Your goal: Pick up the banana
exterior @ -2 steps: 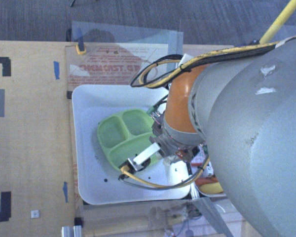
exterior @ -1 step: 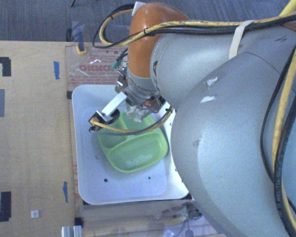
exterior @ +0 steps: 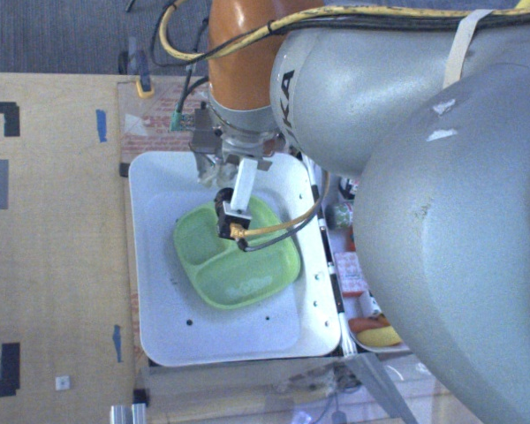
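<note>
A yellow piece that may be the banana (exterior: 385, 336) peeks out in the right bin, low in the view, mostly hidden under the arm; a red-orange object (exterior: 366, 323) lies against it. My gripper (exterior: 212, 171) hangs over the far part of the left bin (exterior: 159, 325), just beyond the far edge of a green divided plate (exterior: 238, 276). It is well away from the yellow piece, and I see nothing held in it.
The green plate lies in the middle of the left bin. The big grey arm covers most of the right bin. A few small packets (exterior: 346, 268) show along the divider between the bins. A tan board (exterior: 53, 237) lies to the left.
</note>
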Controlling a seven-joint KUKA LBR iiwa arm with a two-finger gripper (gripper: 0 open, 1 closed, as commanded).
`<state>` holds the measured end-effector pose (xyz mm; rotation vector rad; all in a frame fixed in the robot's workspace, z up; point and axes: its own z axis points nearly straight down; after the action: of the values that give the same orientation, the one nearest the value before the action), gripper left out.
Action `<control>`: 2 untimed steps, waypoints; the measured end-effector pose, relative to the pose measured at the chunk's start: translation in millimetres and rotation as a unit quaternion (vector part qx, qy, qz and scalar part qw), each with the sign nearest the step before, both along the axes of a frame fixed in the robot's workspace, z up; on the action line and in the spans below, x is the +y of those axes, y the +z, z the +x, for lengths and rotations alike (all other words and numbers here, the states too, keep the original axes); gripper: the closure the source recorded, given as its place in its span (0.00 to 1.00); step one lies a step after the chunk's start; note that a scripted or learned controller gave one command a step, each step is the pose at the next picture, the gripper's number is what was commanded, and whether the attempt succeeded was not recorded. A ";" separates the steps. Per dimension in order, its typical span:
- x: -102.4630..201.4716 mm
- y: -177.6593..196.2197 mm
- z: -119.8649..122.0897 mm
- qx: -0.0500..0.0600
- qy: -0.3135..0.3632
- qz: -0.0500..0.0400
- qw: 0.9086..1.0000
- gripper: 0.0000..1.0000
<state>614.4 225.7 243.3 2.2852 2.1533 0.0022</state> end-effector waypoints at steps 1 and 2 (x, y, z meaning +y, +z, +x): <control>1.6 10.3 0.1 -0.001 0.001 0.000 1.000 1.00; -2.9 -57.6 -31.4 0.003 0.135 0.000 0.991 1.00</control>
<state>583.0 222.9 185.6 1.9764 2.4450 -0.0032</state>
